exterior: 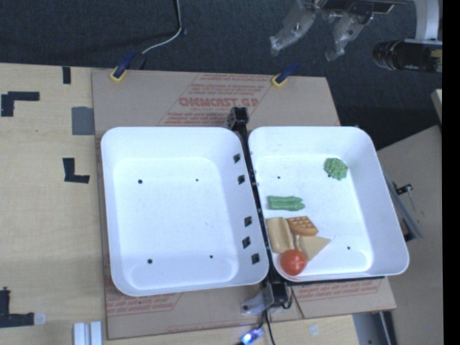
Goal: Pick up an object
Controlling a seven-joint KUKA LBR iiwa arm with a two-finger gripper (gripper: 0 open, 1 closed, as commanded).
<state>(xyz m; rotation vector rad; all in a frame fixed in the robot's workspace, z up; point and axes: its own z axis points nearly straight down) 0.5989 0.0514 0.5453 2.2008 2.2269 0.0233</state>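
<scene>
A: Step?

B: Looks like pre-approach. Gripper (314, 36) is up at about 1 o'clock in the frame, past the far rim of the right bin (384, 214), over the dark floor. Fingers spread wide, nothing between them.

A: Candidates to grab?

B: All in the right bin. Green broccoli (335, 167) sits alone toward 1 o'clock of the bin floor. Green bean pod (286, 203) at roughly 9 o'clock, near the divider. Below it a tight cluster at 7 o'clock: bread roll (277, 233), waffle (303, 226), cheese wedge (314, 246), red tomato (292, 262), all touching or nearly so.

A: Left bin (115, 214)?

B: Just its white floor with a few black dots.

A: Next move?

B: My guess: swing toward 6 o'clock over the right bin, then drop. Broccoli is the easiest bet, well apart from everything. The cluster risks pinching two things, and the tomato may roll off against the wall.
</scene>
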